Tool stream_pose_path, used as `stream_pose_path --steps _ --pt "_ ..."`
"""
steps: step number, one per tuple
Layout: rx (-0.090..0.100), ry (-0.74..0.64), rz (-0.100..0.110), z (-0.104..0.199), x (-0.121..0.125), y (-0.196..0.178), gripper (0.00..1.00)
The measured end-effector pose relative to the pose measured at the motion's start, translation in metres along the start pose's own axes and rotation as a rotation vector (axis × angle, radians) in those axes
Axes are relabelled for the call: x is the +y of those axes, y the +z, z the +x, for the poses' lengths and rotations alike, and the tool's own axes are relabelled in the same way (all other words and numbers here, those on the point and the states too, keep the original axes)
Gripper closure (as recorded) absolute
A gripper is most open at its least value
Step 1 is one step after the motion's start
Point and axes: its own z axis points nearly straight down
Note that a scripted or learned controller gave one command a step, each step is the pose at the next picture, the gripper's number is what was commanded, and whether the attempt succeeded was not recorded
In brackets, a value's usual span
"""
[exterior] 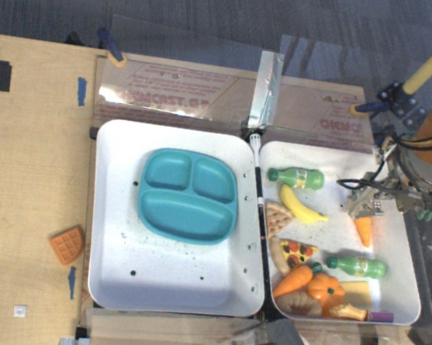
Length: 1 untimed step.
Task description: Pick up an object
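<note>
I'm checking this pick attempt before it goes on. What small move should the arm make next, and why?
Probably a short straight descent. The gripper hangs in the right bin just above a small orange carrot piece, which lies apart from the banana and the green bottle. Nothing crowds it, so lowering onto it looks like the likeliest way to a grasp.

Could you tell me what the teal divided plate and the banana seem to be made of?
The teal divided plate looks like moulded plastic with a smooth, slightly satin finish: uniform colour, rounded compartment ridges and soft highlights. The banana appears to be toy plastic as well, an even bright yellow with no natural speckling, though its small size leaves this uncertain.
</note>
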Motion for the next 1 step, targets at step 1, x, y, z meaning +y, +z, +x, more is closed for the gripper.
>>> stream_pose_path --steps 1 --pt "0.002 0.000 0.000 0.0004 0.0002 0.0010 0.00"
